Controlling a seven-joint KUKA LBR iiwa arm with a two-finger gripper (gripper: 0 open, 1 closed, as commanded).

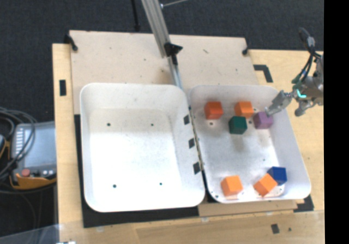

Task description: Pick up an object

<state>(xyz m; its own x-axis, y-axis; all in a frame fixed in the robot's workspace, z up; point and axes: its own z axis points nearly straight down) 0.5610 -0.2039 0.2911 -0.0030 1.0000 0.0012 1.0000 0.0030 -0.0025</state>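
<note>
The small purple foam-like cube (263, 120) sits in the bin just below-left of the hand (290, 105), whose fingers look spread apart and hold nothing; likely light, stiff and slightly grippy, it is best pinched across two opposite flat faces.

A wooden bench (65, 128) sits on dark carpet (32, 3). A slanted metal rail (152, 11) rises behind it. A grey device (32, 150) with cables lies at left.
</note>
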